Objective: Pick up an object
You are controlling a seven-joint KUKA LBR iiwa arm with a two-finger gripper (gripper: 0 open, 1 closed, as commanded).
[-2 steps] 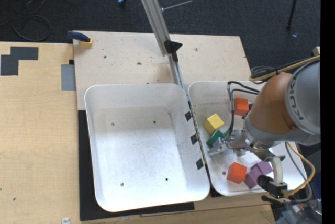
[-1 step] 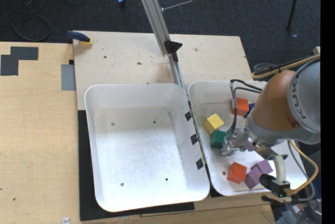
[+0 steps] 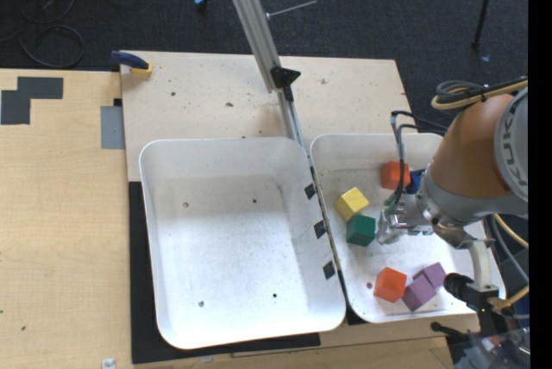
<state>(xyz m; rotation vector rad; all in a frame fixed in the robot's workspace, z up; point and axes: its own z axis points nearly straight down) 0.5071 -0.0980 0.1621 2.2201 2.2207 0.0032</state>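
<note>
Gripper (image 3: 392, 225) low in the right bin (image 3: 345, 153); finger state cannot be told, the metal tip is small and blurred. Tip sits just right of the green cube (image 3: 361, 229), near or touching it; contact unclear. Yellow cube (image 3: 352, 203) just above-left of the green one. Orange cube (image 3: 395, 175) farther back, a blue piece (image 3: 416, 181) beside it, both partly behind the arm (image 3: 473, 160). Nearer front: second orange cube (image 3: 390, 284) beside purple block (image 3: 423, 285). Left bin (image 3: 164, 160) alongside.
</note>
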